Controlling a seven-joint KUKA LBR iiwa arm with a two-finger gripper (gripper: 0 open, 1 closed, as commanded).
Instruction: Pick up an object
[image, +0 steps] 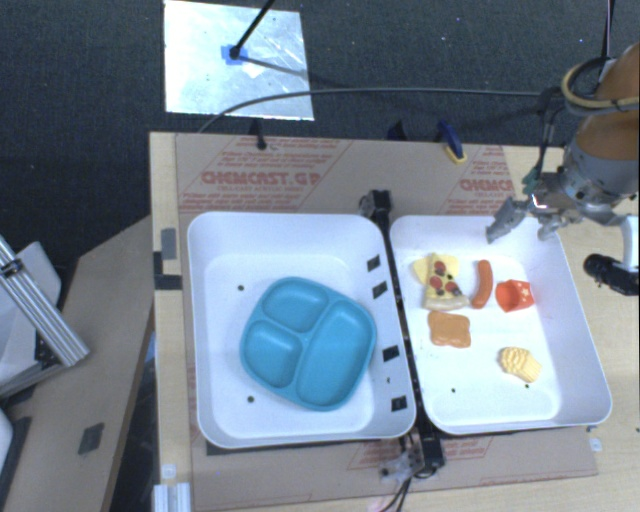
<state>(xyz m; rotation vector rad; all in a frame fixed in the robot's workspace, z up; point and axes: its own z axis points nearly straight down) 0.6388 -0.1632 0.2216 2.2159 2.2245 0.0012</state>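
Hovering over the right bin's (575, 300) far rim, the pincer (523, 220) hangs splayed, grasping nothing.

A pale wooden surface (120, 290) lined with printed cardboard (270, 175) stands on dark carpet (80, 90); at far left a shiny foil sheet (235, 60) marked with blue tape (234, 54) lies on the floor, a black cable (400, 92) trailing right, an aluminium rail (40, 315) at near left
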